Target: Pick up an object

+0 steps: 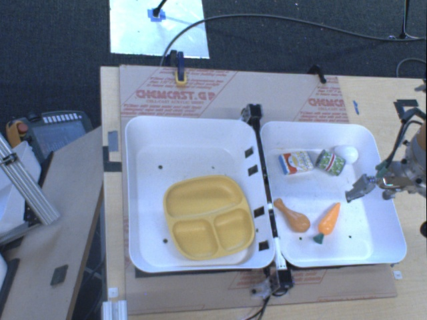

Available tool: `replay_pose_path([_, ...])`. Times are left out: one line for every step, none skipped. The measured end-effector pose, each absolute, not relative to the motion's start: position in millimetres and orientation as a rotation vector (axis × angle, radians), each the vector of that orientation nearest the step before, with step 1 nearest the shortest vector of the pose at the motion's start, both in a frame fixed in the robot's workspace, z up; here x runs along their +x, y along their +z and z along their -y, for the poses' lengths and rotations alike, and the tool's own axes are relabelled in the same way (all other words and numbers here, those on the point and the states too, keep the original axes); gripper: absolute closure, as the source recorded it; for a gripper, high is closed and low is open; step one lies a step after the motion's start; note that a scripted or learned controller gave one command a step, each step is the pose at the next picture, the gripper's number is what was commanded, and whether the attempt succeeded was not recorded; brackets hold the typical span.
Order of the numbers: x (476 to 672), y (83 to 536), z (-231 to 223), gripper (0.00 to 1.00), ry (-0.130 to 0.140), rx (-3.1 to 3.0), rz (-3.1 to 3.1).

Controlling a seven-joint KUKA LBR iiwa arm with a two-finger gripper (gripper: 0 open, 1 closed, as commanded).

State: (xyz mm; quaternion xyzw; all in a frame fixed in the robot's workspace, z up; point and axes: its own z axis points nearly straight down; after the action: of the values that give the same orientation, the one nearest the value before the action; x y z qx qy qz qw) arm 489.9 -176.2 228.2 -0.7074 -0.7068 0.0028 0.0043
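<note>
The right bin (380,245) holds several small items. A small white, red and green carton (295,162) lies near the back, beside a green can (331,163) and a white egg-shaped piece (347,154). Nearer the front lie a tan toy drumstick (292,216) and an orange carrot (328,220) with a green stem. My gripper (371,191) hovers over the right side of this bin, to the right of the carrot and above it. It is open with nothing between its fingers.
The left bin (143,179) carries a yellow divided plate (208,216). A black-clipped divider (261,192) runs between the two bins. Cardboard (200,95) lies under the bins. A grey pendant (57,132) sits off the bench at the left.
</note>
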Motion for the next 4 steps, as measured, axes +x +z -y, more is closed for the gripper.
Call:
replay_pose_path([492.5, 233.9, 175.7, 0.00, -0.001, -2.219, 2.226])
replay_pose_path([486.1, 173.6, 175.3, 0.00, 0.002, -2.219, 2.220])
replay_pose_path([496.3, 121.8, 174.9, 0.00, 0.001, -2.218, 2.222])
replay_pose_path([496.7, 82.6, 174.6, 0.00, 0.000, -2.220, 2.222])
